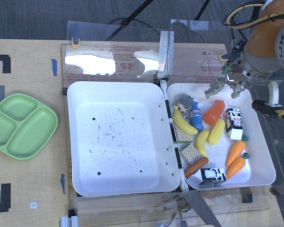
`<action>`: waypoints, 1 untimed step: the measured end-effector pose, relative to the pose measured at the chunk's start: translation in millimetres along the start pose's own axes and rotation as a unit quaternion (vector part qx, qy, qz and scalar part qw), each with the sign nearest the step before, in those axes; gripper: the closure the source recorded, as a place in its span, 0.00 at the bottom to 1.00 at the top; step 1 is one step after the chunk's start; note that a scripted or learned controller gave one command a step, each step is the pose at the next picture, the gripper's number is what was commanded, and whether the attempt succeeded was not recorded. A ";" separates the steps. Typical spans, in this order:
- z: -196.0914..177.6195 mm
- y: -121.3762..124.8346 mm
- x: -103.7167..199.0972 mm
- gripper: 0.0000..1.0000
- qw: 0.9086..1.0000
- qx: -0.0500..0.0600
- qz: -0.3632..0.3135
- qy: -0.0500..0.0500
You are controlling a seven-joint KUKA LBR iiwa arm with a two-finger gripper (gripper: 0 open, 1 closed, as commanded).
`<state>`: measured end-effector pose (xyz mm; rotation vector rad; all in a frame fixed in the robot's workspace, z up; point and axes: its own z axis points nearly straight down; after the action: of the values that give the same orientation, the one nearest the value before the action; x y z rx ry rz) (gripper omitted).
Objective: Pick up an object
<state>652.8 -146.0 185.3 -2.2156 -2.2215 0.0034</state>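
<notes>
So the gripper (226, 87) was hanging over the back edge of the right bin (261, 160), up near the far right corner, with the fingers (212, 91) spread apart and nothing between them. The arm (267, 37) came in from the right, orange band and all, with a loop of yellow cable on top.

All the stuff to pick from sat in that right bin. Just below the gripper there was an orange block (213, 112) lying tilted, next to a blue bottle (196, 116) and a grey lump (184, 100) behind it. A banana (181, 121) curved along the left wall, a corn cob (216, 130) leaned against the orange block, and a second yellow piece (201, 142) lay under it. A little milk carton (235, 122) sat toward the right side. Two carrots (235, 158) were near the front right, a sausage (196, 166) lay at the front left, and a black-and-white box (212, 175) was at the very front.

The left bin (80, 126) had just some faint blue scribbles on its floor. A green divided plate (22, 125) sat on the bench (28, 183) off to the left, well apart from the bins.
</notes>
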 end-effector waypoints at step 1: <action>42.3 -58.4 -59.9 0.00 1.000 -0.001 0.011 0.000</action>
<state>594.3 -206.0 143.1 -2.2414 -2.1974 0.0033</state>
